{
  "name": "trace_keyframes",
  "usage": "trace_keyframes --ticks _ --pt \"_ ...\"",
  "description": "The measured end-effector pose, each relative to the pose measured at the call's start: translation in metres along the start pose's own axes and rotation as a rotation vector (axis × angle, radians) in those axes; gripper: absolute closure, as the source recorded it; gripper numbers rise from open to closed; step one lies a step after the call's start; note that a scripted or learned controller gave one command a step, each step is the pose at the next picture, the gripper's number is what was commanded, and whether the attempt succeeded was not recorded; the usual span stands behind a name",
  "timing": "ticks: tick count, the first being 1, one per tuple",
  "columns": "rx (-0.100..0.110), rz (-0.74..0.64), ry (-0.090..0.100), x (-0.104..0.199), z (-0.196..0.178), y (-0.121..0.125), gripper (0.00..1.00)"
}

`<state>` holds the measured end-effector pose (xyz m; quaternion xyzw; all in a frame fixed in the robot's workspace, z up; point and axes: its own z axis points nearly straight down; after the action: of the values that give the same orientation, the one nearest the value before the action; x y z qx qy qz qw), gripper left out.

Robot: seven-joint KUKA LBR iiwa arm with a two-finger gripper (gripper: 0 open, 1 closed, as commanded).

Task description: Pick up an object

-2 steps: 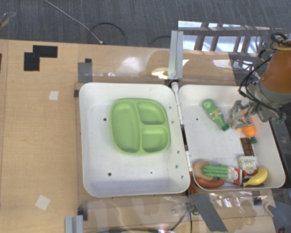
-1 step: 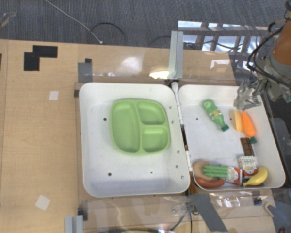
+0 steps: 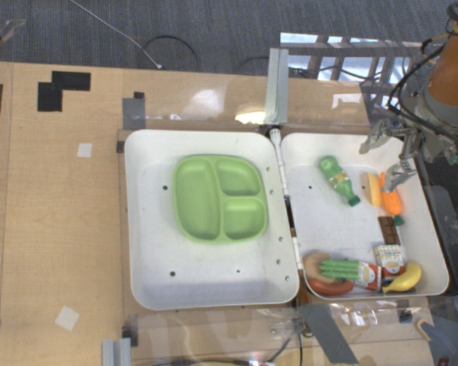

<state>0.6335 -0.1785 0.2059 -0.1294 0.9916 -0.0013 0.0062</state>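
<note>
In the right bin (image 3: 435, 239), near its far right wall: a carrot (image 3: 393, 202) beside a pale yellow-orange stick (image 3: 375, 189), likely today's target since the gripper (image 3: 388, 158) hangs just above them. Fingers look spread, nothing between them; judged a pre-grasp hover. Green bottle (image 3: 338, 179) lies tilted nearby, apart. A dark bar (image 3: 388, 229) sits below the carrot. Banana (image 3: 404, 278), small carton (image 3: 389, 258) and green bundle (image 3: 347, 269) crowd the near edge. Left bin (image 3: 149, 227) holds a green divided plate (image 3: 217, 198), probably the drop-off.
</note>
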Motion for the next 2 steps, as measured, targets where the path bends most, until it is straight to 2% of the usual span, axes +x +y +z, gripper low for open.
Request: trace_keyframes --ticks 1,2 --pt "0.010 -0.046 -0.019 -0.022 0.086 0.024 0.00" --pt "-0.003 -0.169 0.000 -0.044 0.118 0.086 0.00"
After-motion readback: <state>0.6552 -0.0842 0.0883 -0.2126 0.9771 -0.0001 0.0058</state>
